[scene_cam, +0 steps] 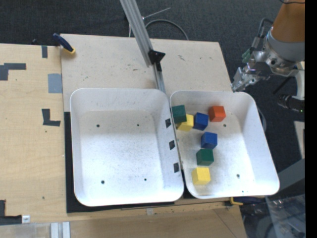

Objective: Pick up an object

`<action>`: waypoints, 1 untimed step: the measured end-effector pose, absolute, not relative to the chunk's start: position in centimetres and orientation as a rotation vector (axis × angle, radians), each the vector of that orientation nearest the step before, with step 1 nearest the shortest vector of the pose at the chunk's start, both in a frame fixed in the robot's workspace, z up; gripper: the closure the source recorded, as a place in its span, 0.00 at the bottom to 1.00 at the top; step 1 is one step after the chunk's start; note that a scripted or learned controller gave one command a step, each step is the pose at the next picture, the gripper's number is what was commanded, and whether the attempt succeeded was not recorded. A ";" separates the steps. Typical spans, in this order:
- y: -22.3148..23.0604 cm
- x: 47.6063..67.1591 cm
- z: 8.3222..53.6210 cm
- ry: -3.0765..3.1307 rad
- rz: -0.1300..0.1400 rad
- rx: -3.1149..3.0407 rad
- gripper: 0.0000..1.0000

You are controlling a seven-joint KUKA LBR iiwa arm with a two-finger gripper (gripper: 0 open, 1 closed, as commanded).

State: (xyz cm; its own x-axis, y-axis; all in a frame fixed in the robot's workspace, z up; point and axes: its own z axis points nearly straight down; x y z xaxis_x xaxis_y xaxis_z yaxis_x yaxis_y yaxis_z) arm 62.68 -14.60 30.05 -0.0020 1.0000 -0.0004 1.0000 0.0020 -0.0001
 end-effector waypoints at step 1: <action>-9.6 62.0 28.1 2.229 -0.001 2.217 1.00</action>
